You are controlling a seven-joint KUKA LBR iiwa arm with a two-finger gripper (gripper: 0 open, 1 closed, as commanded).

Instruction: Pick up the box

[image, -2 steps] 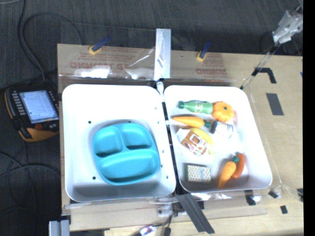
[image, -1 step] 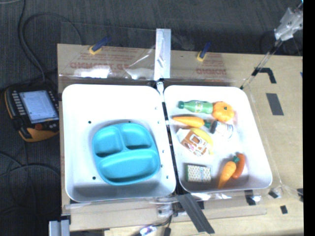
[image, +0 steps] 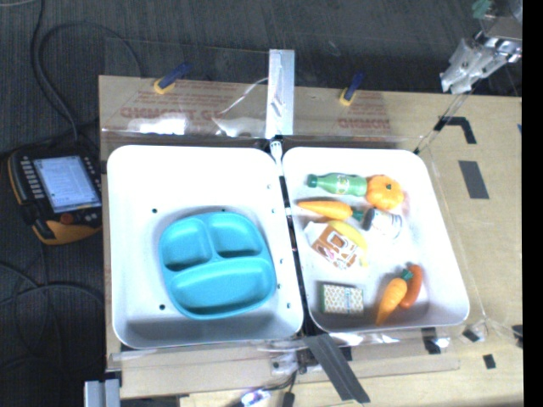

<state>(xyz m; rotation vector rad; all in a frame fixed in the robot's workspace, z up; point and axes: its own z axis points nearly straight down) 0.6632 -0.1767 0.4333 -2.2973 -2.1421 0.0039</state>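
Two things are hard to read, so take them first. The gripper (image: 479, 53) sits in the top right corner of the camera view, above the bench and well apart from both bins. It is small, pale and partly cut off by the frame, and you cannot tell how its grip is set. In the middle of the right bin (image: 443, 219), a white object (image: 389, 224) beside the orange fruit (image: 384, 192) is too blurred to name, and a yellow piece (image: 360, 237) is mostly hidden under the orange-and-white carton (image: 336, 246).

Your box (image: 342, 298) lies flat in the near left part of the right bin, patterned face up. Its long axis runs left to right, roughly parallel to the bin's near wall.

For room, the box has bare white floor on its left, toward the divider between the bins, and a narrow strip in front before the near wall. The carton lies just behind it, apart from it. On its right, a carrot (image: 391, 297) lies near, tilted, with a darker carrot (image: 413, 282) beside that. A green bottle (image: 338, 181) and another carrot (image: 323, 209) lie along the far side.

The left bin (image: 119, 227) holds a blue tray (image: 218, 261).
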